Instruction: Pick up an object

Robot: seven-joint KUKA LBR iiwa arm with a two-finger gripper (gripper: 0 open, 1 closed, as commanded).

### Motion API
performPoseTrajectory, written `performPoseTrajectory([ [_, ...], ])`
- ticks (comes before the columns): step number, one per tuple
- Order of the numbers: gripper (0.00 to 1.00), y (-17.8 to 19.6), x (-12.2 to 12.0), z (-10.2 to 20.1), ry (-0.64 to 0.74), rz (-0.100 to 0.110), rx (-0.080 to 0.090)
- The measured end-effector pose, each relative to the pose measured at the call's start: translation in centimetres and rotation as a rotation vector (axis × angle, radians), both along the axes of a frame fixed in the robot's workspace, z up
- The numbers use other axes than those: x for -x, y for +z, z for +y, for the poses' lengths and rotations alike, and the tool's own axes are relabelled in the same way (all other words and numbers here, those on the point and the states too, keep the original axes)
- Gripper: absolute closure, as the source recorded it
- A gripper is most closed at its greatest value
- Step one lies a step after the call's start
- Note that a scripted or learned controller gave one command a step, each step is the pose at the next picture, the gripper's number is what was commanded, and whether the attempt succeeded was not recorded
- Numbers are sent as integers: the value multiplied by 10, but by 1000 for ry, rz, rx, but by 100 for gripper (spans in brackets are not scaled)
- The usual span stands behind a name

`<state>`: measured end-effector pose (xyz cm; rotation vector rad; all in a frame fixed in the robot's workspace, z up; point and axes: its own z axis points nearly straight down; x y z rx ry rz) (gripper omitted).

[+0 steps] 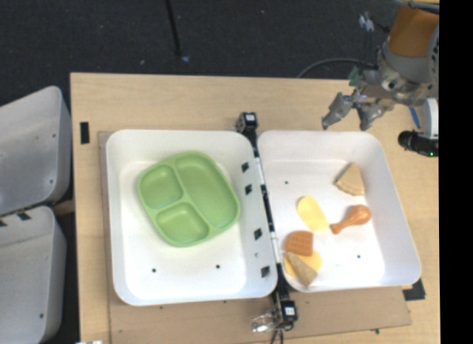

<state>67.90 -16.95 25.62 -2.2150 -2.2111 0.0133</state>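
Observation:
The right bin (373,154) holds several toy foods: a tan wedge (350,180), a yellow oblong piece (312,213), an orange drumstick (351,219), an orange-brown piece (299,243) and a tan-and-yellow wedge (303,267) at the bin's front left corner. My gripper (350,113) hangs above the bench just beyond the right bin's far edge. Its two fingers (333,112) are spread apart with nothing between them.
A green three-compartment plate (188,197) lies in the left bin (122,261). A black clip (246,121) sits at the far end of the divider between the bins. A cable loops over the bench behind the gripper.

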Motion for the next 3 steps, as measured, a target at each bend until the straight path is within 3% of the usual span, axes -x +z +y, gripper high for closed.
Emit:
performPoseTrajectory([
  [1, 0, 8, -2, 1, 4, -12, 3],
  [3, 0, -122, 3, -6, 0, -6, 3],
])
